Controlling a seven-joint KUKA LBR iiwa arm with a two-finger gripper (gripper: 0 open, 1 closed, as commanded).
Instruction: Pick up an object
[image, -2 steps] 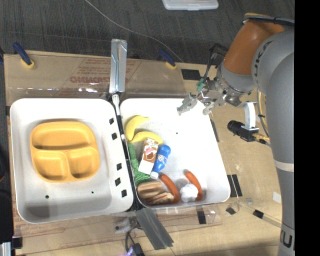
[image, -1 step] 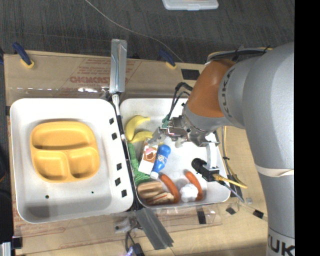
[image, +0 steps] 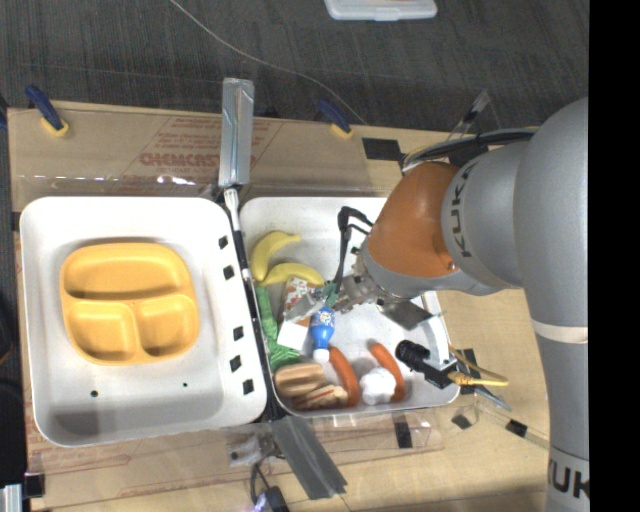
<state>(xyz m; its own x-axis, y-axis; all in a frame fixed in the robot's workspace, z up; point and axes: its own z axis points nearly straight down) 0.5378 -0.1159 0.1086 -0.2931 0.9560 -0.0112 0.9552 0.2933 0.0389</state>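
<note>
Right white bin (image: 300, 212): sausage (image: 343, 369) lengthwise toward top-left; gripper (image: 345, 293) state unclear.

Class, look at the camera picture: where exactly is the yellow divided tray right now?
The yellow divided tray lies in the left white bin, apart from the bananas in the right bin.

right bin (image: 300, 212) crowded with bananas (image: 275, 258), hot dogs (image: 342, 368), bottle (image: 321, 332); open floor around yellow tray (image: 128, 300) in left bin (image: 60, 395)

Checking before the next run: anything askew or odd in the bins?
Nothing damaged or spilled. The yellow tray sits flat in the left bin. The right bin is crowded: bananas, hot dogs and a blue bottle packed against its left and bottom walls.
</note>
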